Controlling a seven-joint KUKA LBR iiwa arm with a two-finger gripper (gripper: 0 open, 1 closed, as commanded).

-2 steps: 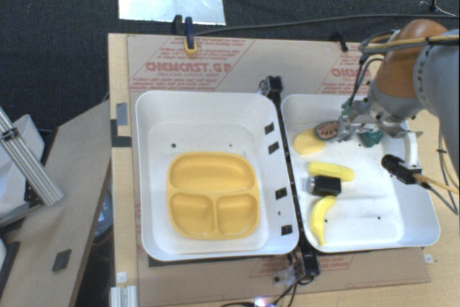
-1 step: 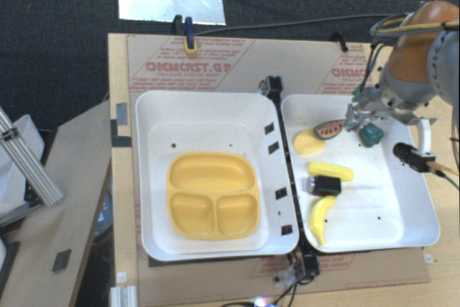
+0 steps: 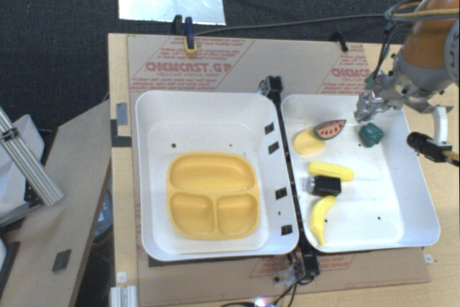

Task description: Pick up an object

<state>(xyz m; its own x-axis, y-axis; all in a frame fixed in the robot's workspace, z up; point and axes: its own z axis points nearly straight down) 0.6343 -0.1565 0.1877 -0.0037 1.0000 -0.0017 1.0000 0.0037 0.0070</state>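
Two shallow white plastic bins sit side by side on the bench, the left bin (image 3: 154, 154) and the right bin (image 3: 410, 190).

Camera view, left bin: one yellow plastic divided plate (image 3: 213, 195) with three compartments lies in the near half of the bin, flat on the floor.

Camera view, right bin: six objects. A watermelon-slice toy, red with a green rind (image 3: 330, 129), lies toward the far left of the bin, touching or just overlapping a pale yellow rounded lemon-like piece (image 3: 309, 143) on its near left. A small dark green lumpy object (image 3: 371, 134) sits to the right of the slice, apart from it. Nearer the middle, a bright yellow corn-like cylinder (image 3: 331, 170) lies crosswise, with a small black block (image 3: 325, 186) touching its near edge. A yellow toy banana (image 3: 320, 219) lies nearest, curved, close to the left wall.

Arm: grey arm with the orange band enters from the far right. The metal two-finger gripper (image 3: 365, 108) hangs over the far part of the right bin, just beyond the green lumpy object and to the right of the watermelon slice. Nothing visible between the fingers; whether they are apart or together cannot be told at this resolution.
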